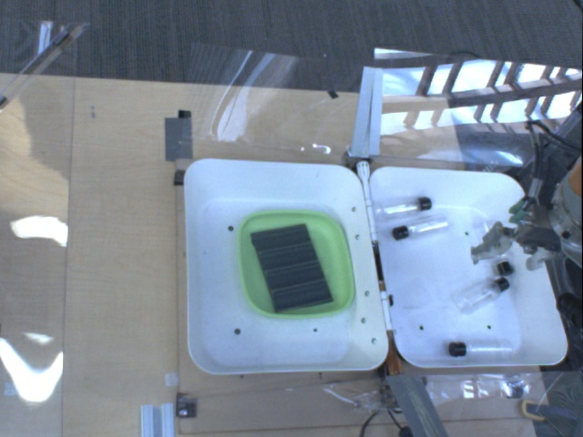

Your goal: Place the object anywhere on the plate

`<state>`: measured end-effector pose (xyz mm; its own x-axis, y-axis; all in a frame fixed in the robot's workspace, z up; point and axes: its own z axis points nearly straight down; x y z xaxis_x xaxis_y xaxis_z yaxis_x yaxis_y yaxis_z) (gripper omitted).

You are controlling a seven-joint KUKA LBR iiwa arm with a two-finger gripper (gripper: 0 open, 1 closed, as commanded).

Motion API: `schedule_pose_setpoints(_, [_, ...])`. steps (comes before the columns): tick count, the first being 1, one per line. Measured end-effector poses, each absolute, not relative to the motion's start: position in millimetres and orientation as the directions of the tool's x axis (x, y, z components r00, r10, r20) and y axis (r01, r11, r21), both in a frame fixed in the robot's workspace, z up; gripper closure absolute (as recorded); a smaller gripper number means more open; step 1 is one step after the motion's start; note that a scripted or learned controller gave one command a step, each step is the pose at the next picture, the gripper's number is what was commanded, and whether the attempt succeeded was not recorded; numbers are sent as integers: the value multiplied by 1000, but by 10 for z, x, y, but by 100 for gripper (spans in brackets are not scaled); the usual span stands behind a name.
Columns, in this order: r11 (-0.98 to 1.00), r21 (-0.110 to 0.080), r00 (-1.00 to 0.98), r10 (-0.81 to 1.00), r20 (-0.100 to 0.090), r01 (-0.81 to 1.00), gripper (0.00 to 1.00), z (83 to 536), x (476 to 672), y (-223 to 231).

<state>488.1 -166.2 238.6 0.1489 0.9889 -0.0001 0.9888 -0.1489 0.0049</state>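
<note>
My gripper (512, 253) hangs over the right-hand bin (537, 353), well to the right of the green plate (339, 260), its two grey fingers (487, 242) spread apart with nothing between them. One clear vial with a black cap (504, 268) lies just beneath the fingers, though from this slant I cannot tell whether metal touches it. The green plate sits in the middle of the left-hand bin (209, 335) and carries a dark ribbed block (291, 268) lying flat and slightly turned. Further vials are scattered to the right of the plate, all in the other bin: two capped vials (414, 218) near that bin's upper left part, closest to the plate, one vial (480, 293) lying at a slant below my gripper, and one more vial (475, 347) close to the lower rim. None of the vials is on the plate. My grey arm (551, 167) comes in from the right edge, far from the plate, above the upper right corner of the vial bin. Both bins rest on a pale wooden bench (100, 244) that stretches away left of the plate.
</note>
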Motion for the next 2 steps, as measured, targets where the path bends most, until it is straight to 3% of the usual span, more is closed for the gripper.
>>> schedule_pose_setpoints(1, [-47,5,47,999,-1,999,0,1871,4892,-1975])
schedule_pose_setpoints(2, [-64,9,64,998,-1,998,0,2659,4893,-1289])
